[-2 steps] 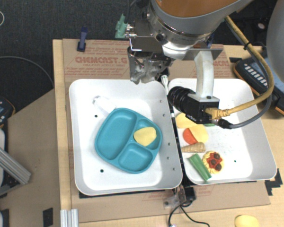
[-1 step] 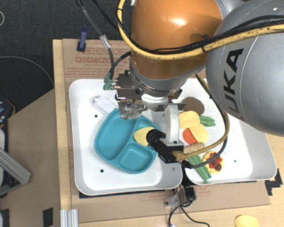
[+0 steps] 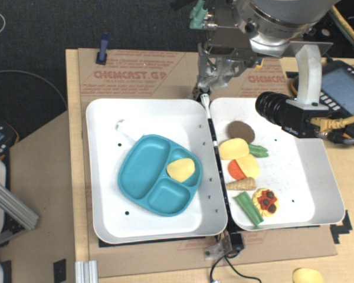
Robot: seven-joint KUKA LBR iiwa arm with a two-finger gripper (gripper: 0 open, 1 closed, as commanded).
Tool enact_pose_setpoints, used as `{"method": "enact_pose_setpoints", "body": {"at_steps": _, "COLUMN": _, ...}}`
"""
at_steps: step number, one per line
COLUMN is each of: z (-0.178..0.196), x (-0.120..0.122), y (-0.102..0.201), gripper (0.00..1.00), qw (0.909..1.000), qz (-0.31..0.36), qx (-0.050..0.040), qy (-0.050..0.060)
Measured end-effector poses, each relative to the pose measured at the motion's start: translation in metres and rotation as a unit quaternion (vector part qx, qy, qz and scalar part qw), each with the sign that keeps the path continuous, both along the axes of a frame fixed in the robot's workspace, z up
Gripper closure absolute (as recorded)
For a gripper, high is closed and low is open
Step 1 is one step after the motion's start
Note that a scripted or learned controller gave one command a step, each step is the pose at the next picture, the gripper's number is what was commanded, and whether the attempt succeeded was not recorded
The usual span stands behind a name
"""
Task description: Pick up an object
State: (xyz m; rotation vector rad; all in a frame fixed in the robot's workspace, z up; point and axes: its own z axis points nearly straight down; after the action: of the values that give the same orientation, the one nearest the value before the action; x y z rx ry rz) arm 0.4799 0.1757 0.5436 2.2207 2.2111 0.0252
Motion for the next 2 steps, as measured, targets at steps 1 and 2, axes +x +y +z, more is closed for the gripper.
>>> {"method": "enact_pose_setpoints", "body": {"at_steps": 1, "z": -0.215, "x": -0.003, "y": 0.05, "gripper": 1.0, "qw": 0.9998, "qz": 0.004, "qx": -0.0064, "qy": 0.017}}
{"method": "enact_pose_setpoints", "body": {"at_steps": 2, "z": -0.116, "x": 0.001, "y": -0.016, "gripper": 1.0, "qw": 1.0, "qz": -0.001, "qx": -0.0018, "qy": 0.003}}
